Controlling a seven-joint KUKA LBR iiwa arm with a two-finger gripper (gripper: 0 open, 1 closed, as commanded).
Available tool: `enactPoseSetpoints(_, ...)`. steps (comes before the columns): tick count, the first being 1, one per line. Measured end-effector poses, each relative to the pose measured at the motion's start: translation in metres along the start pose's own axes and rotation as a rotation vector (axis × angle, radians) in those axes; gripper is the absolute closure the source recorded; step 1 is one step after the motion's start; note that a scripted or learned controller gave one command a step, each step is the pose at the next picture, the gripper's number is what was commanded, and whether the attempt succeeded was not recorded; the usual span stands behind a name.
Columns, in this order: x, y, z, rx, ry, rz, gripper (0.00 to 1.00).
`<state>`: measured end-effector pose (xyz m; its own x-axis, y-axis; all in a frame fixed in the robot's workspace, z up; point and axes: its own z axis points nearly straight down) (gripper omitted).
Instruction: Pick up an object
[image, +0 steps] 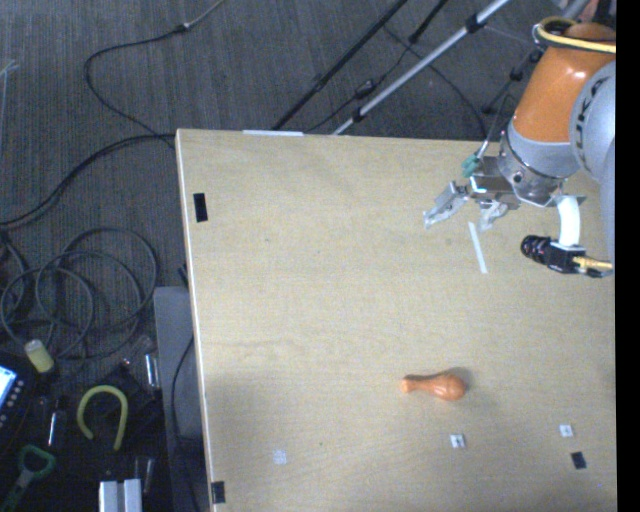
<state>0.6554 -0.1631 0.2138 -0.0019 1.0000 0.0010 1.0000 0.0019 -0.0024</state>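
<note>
Across most of the view spreads the tan tabletop (330, 300), a plain pale-wood surface seen at a slant, with a dark carpeted floor (90, 120) to its left and behind it; from the upper right corner the arm (565, 90) reaches in, its orange band sitting above a grey wrist, and a black and white fitting with a brass-coloured tip (560, 252) hangs just below that wrist; on the floor to the left lie loose coils of black cable (80, 290), and below them a yellow-green hook-shaped piece (103, 410) among other small clutter too dim to name; behind the tabletop, thin pale rods (420, 62) slant toward the top right; the claw (468, 207) hangs over the upper right part of the tabletop, its pale metal fingers (441, 212) splayed apart in a wide spread with nothing between them, and a thin white strip (478, 247), perhaps a stick or a mark, lies just below it; the task's thing, a small orange object (436, 386) shaped like a bulb with a narrow neck pointing left, lies on its side in the lower middle of the tabletop, well apart from the claw; smallest of all are a black marker (201, 207) near the left edge and a few tiny square tags (458, 440) toward the lower right.
</note>
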Motion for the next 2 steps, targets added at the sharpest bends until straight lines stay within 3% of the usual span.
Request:
enactPoseSetpoints(1,-0.062,0.012,0.043,-0.001,-0.005,-0.077,0.0)
enactPoseSetpoints(2,-0.059,0.013,0.106,-0.001,-0.004,-0.395,0.0)
